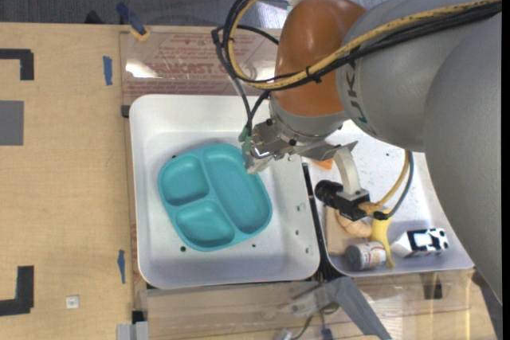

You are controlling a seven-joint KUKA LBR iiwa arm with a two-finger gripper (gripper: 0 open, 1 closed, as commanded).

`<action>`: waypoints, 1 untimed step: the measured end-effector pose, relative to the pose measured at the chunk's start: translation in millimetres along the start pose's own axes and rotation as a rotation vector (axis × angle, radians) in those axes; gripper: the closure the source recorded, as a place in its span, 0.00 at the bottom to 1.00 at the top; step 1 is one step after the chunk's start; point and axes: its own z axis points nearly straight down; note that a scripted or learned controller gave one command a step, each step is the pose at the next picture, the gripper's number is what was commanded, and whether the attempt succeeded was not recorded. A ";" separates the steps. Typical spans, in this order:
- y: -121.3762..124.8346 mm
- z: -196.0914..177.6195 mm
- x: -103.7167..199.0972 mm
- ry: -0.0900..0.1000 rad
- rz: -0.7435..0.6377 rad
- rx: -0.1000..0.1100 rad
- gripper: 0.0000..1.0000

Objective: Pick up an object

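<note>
On the counter [64, 195] I counted two shallow white plastic bins, a left bin [183, 119] and a right bin [370, 159]. The left one held one teal plastic divided tray [213, 195], and I made out three compartments in it. In the right one I counted four small things: one short grey can with a red band [366, 255], one yellow banana-shaped piece [382, 232], one white-and-black block [426, 241] and one pale peach lump [356, 227]. I also counted two black corner marks [28, 64] on the counter.
</note>
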 end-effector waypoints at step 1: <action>-39.1 40.0 88.4 0.000 0.292 0.004 1.00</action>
